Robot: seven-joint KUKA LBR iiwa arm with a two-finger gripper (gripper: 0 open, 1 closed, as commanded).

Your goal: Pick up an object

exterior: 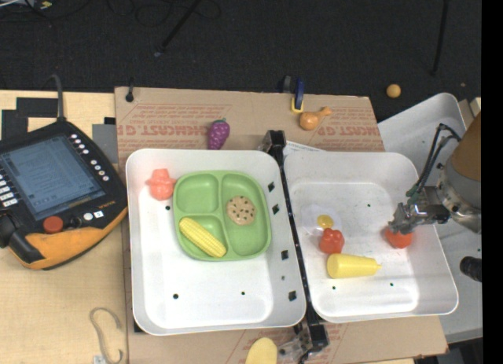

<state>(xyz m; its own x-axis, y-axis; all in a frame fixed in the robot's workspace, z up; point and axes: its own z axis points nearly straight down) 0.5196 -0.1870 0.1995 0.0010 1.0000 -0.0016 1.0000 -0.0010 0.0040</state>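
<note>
My gripper (406,218) reaches in from the right and hangs low over the right bin (369,172), near its right wall. A small red-orange toy (398,237) lies directly under it, touching or nearly touching the gripper's tip. Further left in the same bin are a red pepper-like toy (332,240), a small yellow piece (324,221) and a yellow cone (351,266). The left bin (204,295) holds a green divided plate (185,197) with a corn cob (203,237) and a cookie (240,210). A pink toy (160,184) sits beside the plate.
On the cardboard behind the bins lie purple grapes (218,133) and an orange gourd (313,118). An orange ball (393,90) sits further back. A teach pendant (55,189) rests at the left. A yellow toy (262,351) lies at the front edge.
</note>
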